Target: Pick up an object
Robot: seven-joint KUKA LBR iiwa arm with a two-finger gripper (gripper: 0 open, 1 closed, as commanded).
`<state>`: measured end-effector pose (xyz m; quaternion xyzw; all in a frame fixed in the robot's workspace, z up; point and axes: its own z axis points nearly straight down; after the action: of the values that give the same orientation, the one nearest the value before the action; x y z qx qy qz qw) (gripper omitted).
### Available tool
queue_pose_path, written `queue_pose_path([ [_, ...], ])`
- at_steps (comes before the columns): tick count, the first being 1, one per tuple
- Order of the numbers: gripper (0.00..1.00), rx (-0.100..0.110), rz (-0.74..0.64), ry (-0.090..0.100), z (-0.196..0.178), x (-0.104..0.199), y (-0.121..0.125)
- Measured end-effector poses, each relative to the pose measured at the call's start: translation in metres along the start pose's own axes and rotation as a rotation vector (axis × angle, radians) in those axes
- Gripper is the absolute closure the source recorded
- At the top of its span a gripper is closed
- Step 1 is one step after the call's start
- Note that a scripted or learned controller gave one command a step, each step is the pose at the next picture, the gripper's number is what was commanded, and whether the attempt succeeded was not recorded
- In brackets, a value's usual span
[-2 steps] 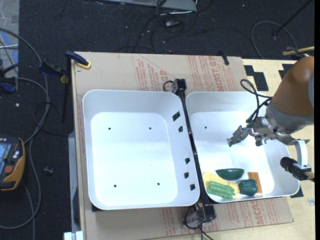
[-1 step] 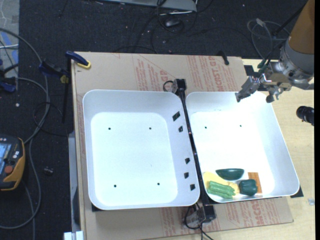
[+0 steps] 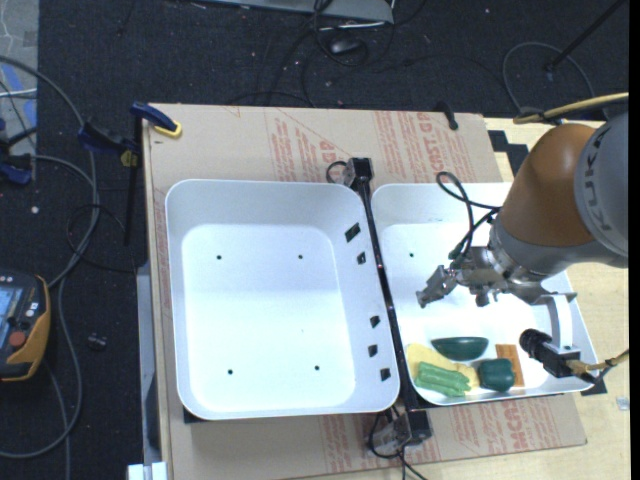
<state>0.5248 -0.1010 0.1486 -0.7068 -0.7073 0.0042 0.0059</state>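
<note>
In the right bin [image 3: 420,213], several small objects lie bunched at the front edge: a dark green rounded piece [image 3: 460,347], a yellow flat piece [image 3: 428,354], a light green ridged piece [image 3: 442,379], a teal block [image 3: 496,373] and a small orange piece [image 3: 507,353]. My gripper [image 3: 460,290] hangs over the middle of the right bin, just behind the dark green piece and apart from it. Nothing shows held in it. The orange-banded arm [image 3: 555,198] covers the bin's right side.
The left bin [image 3: 190,298] is white and shallow, with a black divider strip [image 3: 375,268] between the two bins. A black cable [image 3: 455,193] loops over the right bin's back. A blue and yellow clamp [image 3: 155,120] sits at the bench's back left corner.
</note>
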Motion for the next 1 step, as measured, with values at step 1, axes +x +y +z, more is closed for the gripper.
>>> queue_pose_path([
  [1,0.0,-0.025,-0.003,-0.002,-0.136,0.0417,0.0104],
])
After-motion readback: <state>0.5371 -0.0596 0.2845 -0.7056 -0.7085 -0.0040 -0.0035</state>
